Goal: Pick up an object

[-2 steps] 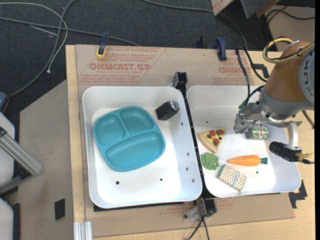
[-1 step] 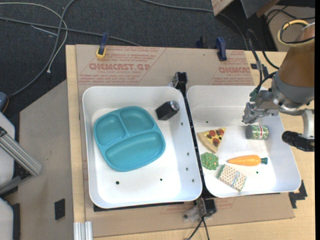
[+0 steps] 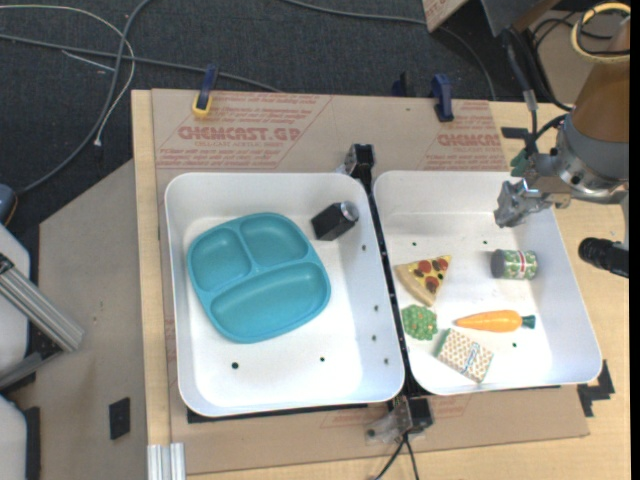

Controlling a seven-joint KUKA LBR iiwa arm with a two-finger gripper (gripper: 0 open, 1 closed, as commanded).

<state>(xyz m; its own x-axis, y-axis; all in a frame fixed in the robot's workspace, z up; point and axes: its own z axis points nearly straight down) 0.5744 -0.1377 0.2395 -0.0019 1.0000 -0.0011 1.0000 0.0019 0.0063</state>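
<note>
My gripper (image 3: 511,208) hangs over the far right part of the right bin (image 3: 570,298), fingers pointing down, nothing visible between them. Just below and right of it lies a small green and white can (image 3: 514,264) on its side. A pizza slice toy (image 3: 425,276) rests near the bin's left wall, with a green broccoli piece (image 3: 419,321) below it. An orange carrot (image 3: 493,320) lies in the middle, and a patterned wafer block (image 3: 465,354) sits near the front edge.
The left bin (image 3: 190,368) holds a teal divided plate (image 3: 259,275) and a small black box (image 3: 333,220) near its far right corner. Blue clamps (image 3: 207,90) hold the cardboard at the back. Cables trail behind the bench.
</note>
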